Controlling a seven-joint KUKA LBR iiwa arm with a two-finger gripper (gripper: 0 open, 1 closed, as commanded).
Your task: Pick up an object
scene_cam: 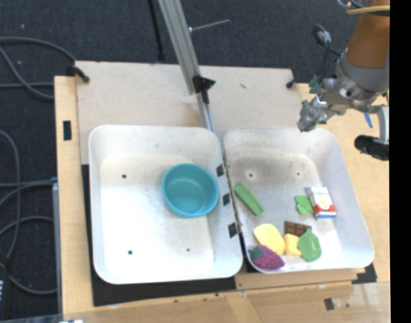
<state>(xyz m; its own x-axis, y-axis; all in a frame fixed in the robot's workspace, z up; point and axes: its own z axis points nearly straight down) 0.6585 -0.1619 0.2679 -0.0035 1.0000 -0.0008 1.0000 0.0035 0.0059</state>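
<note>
The right bin (340, 157) holds several small items: a green oblong piece (248, 198), a small white and red carton (322, 202), a green lump (303, 204), a yellow piece (268, 237), a brown block (296, 229), a green leafy toy (310, 245) and purple grapes (267, 257). A teal bowl (190, 190) sits in the left bin (111, 153). My gripper (309, 119) hangs above the right bin's far right corner, apart from all the items, with nothing visible between its fingers.
A slanted aluminium post (183, 42) rises from the bench behind the seam between the bins. Black cables (17, 52) lie on the dark floor at the left. The wooden bench (138, 89) stretches behind both bins.
</note>
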